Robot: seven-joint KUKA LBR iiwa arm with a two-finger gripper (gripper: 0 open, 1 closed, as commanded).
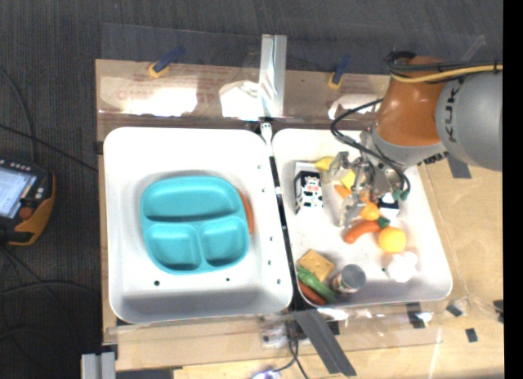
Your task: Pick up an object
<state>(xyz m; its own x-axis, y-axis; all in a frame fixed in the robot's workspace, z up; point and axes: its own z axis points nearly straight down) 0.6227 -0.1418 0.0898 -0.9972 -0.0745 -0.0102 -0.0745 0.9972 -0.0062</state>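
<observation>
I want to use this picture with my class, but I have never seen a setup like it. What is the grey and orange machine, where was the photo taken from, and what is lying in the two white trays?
The photo comes from one camera fixed above a bench, looking down at a slant. The grey robot arm with an orange band reaches in from the right. It ends in a two-finger metal gripper, lowered among small toys in the right-hand shallow white bin: a yellow-orange ball, an orange carrot-shaped piece, a black-and-white block and a round grey can. The left-hand shallow white bin holds a turquoise plastic plate with three compartments. Whether the gripper holds anything is too cluttered to tell.
</observation>
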